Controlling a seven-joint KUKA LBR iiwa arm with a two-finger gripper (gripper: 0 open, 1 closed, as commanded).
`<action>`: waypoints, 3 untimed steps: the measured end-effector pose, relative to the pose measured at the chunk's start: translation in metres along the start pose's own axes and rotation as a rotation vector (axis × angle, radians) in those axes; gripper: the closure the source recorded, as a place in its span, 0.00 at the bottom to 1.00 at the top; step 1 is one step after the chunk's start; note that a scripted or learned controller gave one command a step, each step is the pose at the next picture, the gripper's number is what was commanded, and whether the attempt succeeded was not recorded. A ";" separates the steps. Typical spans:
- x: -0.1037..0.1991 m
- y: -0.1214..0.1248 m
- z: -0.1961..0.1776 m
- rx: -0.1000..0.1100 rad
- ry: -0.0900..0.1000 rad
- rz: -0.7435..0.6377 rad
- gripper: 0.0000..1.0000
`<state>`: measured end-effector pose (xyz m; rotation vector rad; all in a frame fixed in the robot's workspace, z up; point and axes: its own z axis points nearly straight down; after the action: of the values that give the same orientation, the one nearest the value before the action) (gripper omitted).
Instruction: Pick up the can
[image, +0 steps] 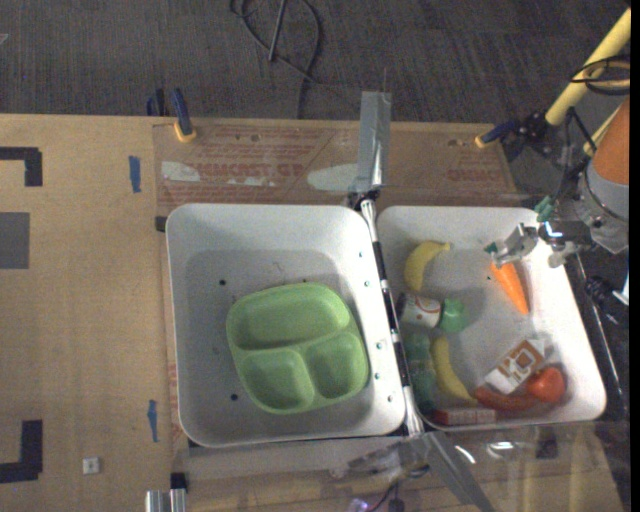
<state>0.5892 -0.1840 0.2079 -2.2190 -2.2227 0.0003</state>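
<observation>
Your end effector (524, 243) sits over the right bin (590, 345), just above the carrot (512, 286); its finger state I cannot tell. The can (421, 311) lies left of the carrot, below a banana (424, 261).

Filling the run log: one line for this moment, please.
tool: over right bin far edge, above carrot | can: left side, beside banana, not held
</observation>
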 end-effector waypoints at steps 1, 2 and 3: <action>0.063 -0.051 0.119 -0.010 -0.001 -0.168 0.00; -0.014 -0.077 0.037 -0.003 -0.003 0.044 0.00; -0.026 -0.098 0.112 -0.004 0.007 0.155 0.00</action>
<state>0.4913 -0.2100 0.0957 -2.3827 -2.0421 -0.0117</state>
